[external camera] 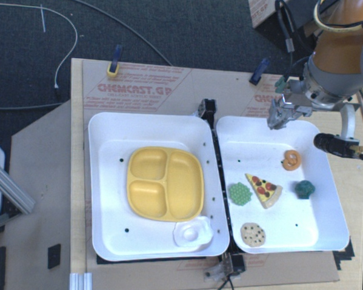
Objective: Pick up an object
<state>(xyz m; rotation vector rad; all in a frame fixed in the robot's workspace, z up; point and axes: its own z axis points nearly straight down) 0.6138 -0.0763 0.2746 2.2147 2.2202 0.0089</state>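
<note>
Dark carpet surrounds the tabletop. We find the claw above the right bin's far rim, its state indeterminable. We recommend descending squarely over the pizza slice mid-bin, clear of the neighbouring green piece.

Arm cut off by top and right edges; pincer finger spacing too small to tell.

5 small items crowd right bin; its lower right floor is bare.
</note>
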